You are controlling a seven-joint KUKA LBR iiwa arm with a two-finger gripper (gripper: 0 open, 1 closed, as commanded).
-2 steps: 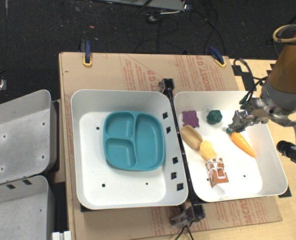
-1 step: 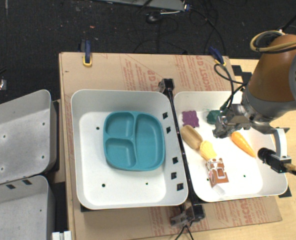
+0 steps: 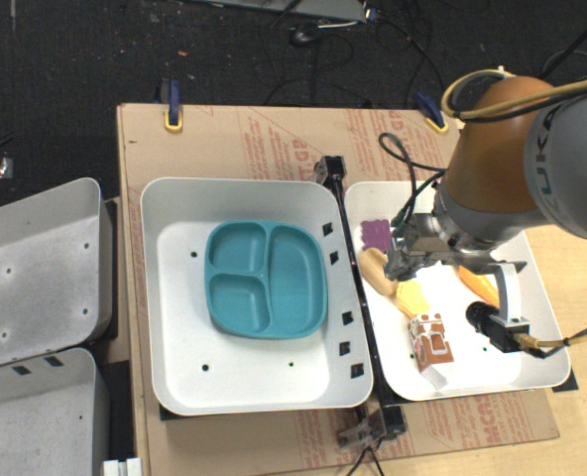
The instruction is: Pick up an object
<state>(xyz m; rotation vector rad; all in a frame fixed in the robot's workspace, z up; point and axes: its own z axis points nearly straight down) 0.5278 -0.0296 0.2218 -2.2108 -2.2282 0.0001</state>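
My gripper point(image 3: 406, 263) is low in the right bin point(image 3: 546, 296), near its left side, with the grey and orange arm above it. Just under and left of it lies a tan and yellow banana-like piece point(image 3: 393, 284). A purple block point(image 3: 376, 233) sits a little further back, beside the gripper. An orange piece point(image 3: 480, 287) lies to the gripper's right, partly hidden by the wrist. A small white and brown carton point(image 3: 430, 341) lies nearer the front of the bin. Nothing can be seen held.
The left bin point(image 3: 175, 355) holds a teal divided plate point(image 3: 267, 279) at its middle. A black divider point(image 3: 353, 286) runs between the two bins. Grey perforated trays point(image 3: 36, 266) lie off the bench to the left.
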